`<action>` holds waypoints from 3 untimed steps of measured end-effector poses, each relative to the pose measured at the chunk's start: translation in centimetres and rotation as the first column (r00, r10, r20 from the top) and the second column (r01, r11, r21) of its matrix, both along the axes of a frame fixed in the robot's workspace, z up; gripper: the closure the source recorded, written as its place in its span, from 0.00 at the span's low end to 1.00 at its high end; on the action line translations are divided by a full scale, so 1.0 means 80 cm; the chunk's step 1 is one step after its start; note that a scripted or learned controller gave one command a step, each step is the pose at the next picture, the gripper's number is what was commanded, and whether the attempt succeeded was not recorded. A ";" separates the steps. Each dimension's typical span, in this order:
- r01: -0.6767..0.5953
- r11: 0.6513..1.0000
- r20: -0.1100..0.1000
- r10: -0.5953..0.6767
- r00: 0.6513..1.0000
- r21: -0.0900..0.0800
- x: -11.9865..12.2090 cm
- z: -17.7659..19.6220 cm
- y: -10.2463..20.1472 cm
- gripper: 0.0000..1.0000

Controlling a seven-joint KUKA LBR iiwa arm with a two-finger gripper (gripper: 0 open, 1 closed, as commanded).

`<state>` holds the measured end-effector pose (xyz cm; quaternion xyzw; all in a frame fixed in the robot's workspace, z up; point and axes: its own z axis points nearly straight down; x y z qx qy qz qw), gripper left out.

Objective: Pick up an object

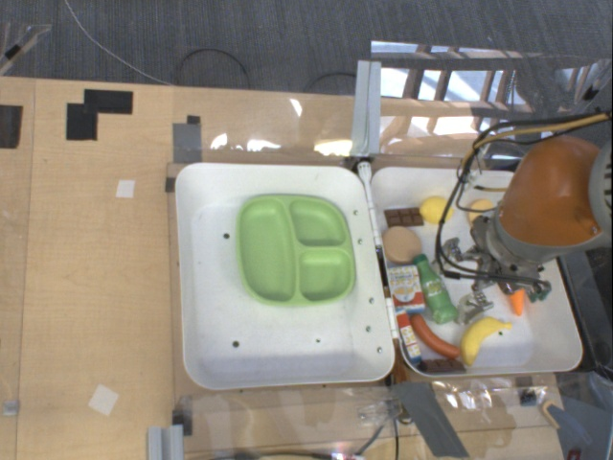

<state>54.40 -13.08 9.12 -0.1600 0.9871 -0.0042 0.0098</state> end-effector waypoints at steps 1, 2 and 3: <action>0.380 0.925 -0.048 -0.380 0.924 0.001 0.114 -0.003 -0.037 0.00; 0.181 0.984 -0.007 -0.181 0.983 0.004 0.063 -0.003 -0.095 0.00; 0.174 0.985 0.013 -0.174 0.985 0.005 0.071 0.017 -0.093 1.00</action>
